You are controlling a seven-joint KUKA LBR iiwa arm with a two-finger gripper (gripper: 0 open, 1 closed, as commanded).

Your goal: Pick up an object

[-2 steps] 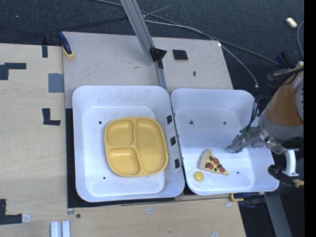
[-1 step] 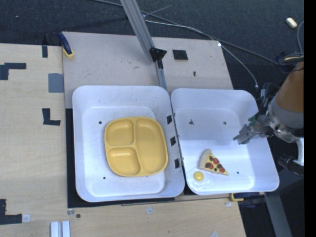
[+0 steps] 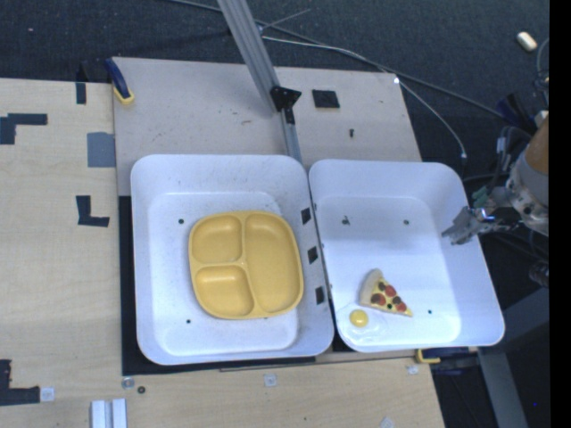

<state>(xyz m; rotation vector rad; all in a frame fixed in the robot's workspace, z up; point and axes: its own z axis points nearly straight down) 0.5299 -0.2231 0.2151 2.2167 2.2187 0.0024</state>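
Your pincer (image 3: 461, 230) sits at the right rim of the right bin (image 3: 393, 181), and you cannot tell from this view how it stands. The pizza slice toy (image 3: 384, 293) lies on that bin's floor toward the near edge, well apart from the pincer and to its left, with a small yellow round piece (image 3: 359, 318) just beside it. In the left bin (image 3: 161, 194) on your worktop (image 3: 53, 266) rests a yellow divided plate (image 3: 245, 263), apart from both.
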